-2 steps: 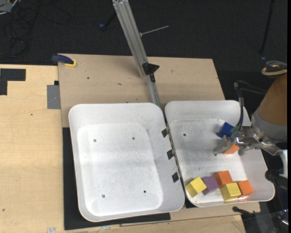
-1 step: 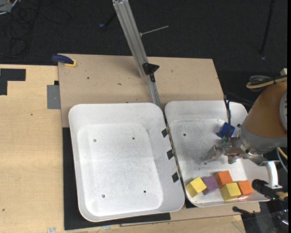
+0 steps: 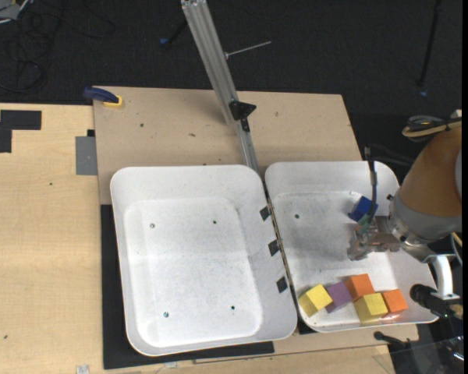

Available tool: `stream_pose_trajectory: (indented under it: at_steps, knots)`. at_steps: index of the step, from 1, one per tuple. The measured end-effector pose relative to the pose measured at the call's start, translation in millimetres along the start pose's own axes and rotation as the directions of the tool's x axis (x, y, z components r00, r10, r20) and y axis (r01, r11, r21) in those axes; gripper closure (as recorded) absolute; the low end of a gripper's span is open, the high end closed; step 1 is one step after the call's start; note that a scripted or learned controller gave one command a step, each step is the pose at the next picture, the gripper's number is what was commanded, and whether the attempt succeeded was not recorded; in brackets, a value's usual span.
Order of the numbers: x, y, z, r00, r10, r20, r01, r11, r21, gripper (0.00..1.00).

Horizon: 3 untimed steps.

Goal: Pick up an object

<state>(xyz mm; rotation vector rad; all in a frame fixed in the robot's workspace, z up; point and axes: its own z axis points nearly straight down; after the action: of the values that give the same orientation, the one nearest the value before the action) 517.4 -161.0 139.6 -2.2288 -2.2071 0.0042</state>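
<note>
The camera view looks down at a slant on a wooden bench (image 3: 218, 127) that bears two shallow white bins set side by side, the left bin (image 3: 132, 189) and the right bin (image 3: 312, 174). The arm (image 3: 433, 189), grey with an orange band, reaches in from 3 o'clock, and its gripper (image 3: 365, 240) hangs low over the right half of the right bin. Whether that gripper is released or clenched cannot be told here, since the tip is small and blurred against the white floor. A blue block (image 3: 363, 207) sits just beside the gripper at about 12 o'clock from it, close to the tip, and nothing can be seen gripped. The other blocks lie in a cluster near the right bin's front rim, at about 6 o'clock from the gripper and near it but apart. From left to right in that cluster are a yellow block (image 3: 315, 298), a purple block (image 3: 339, 293), an orange block (image 3: 359, 285), a second yellow block (image 3: 371, 307) and a second orange block (image 3: 395, 301); neighbours in the row touch or nearly touch. A slanted aluminium rail (image 3: 214, 57) rises from between the two bins toward 12 o'clock.
</note>
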Motion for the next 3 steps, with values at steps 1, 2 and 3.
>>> stream_pose_trajectory:
  at_steps: [1,2,3]
  knots:
    - [4.3,-3.9,-44.3,1.000,-0.010,0.002,0.010,1.000,-0.007,1.00]
    - [3.3,-3.2,-86.9,1.000,-0.010,0.002,0.010,1.000,-0.008,1.00]
    - [44.4,25.0,-88.3,1.000,-0.014,0.000,0.014,1.000,-0.005,1.00]
